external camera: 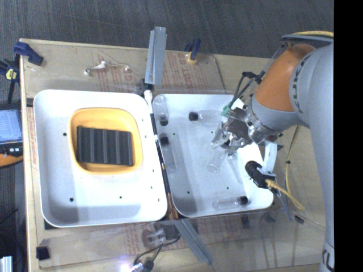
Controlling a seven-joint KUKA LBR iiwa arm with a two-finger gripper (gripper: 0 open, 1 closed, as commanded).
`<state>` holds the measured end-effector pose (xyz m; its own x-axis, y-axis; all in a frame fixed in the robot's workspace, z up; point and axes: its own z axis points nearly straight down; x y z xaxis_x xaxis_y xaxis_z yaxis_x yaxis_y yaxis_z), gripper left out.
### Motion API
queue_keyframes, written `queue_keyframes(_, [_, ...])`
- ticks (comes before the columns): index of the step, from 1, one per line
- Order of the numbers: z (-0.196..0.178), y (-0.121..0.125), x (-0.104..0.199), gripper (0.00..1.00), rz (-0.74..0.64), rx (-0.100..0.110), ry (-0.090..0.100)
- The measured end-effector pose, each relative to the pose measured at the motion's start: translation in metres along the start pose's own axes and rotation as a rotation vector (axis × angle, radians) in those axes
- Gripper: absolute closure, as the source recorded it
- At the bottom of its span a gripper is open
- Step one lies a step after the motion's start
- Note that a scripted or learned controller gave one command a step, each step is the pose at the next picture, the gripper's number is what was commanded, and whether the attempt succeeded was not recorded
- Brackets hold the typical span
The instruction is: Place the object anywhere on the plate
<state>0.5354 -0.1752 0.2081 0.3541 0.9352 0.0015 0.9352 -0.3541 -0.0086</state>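
A yellow plate (104,115) with rounded corners lies in the left bin (51,186). A dark grey ribbed block (105,146) rests on its middle. In the right bin (193,186) lie several clear vials with black caps: one at the top left corner (161,110), one along the left wall (168,152), one near the front edge (231,201). Another clear vial (216,163) lies just below my gripper (227,138). The gripper hangs low over the right half of the right bin, far to the right of the plate.
A small black cap (193,117) sits alone near the back of the right bin. The bin walls meet in a ridge (159,157) between gripper and plate. A black cable plug (256,174) hangs off the wrist by the right wall. Clamps and a metal bar (155,55) stand behind the bins.
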Motion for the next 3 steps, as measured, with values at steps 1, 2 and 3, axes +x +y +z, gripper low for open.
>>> queue_keyframes(1, [-0.024,-0.005,0.061,1.00,-0.141,-0.005,-0.002])
queue_keyframes(2, [0.013,0.012,0.113,1.00,-0.285,-0.002,-0.002])
queue_keyframes(3, [0.017,0.004,0.162,1.00,-0.410,-0.003,-0.003])
